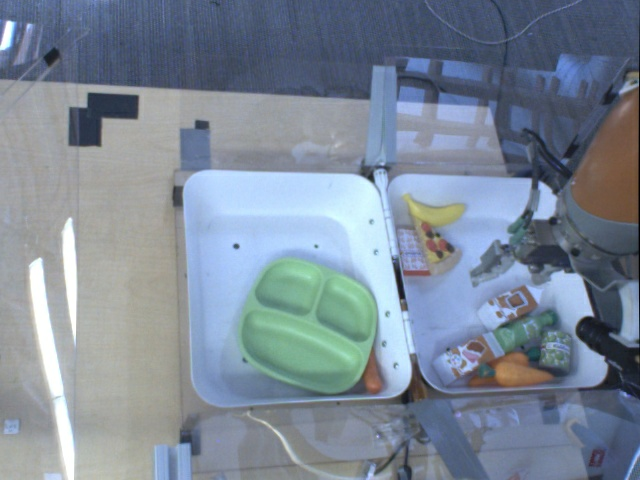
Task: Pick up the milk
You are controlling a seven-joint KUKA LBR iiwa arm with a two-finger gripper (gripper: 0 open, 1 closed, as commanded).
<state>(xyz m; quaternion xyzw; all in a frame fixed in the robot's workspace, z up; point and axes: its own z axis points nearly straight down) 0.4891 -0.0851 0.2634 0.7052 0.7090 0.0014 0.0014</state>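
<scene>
The milk (508,306) is a small white carton with a brown patch. It lies on its side in the right bin (470,193), towards the bin's near right. My gripper (503,248) hangs just above and a little behind the carton, coming in from the right. It is open with nothing between its fingers. The arm's orange band (612,163) shows at the right edge.
Close around the milk lie a green bottle (530,328), a red-and-white carton (463,359), a carrot (515,372) and a green lump (556,351). A banana (435,210), a pizza slice (438,246) and a small box (410,253) lie farther back. The left bin (230,218) holds a green divided plate (310,324).
</scene>
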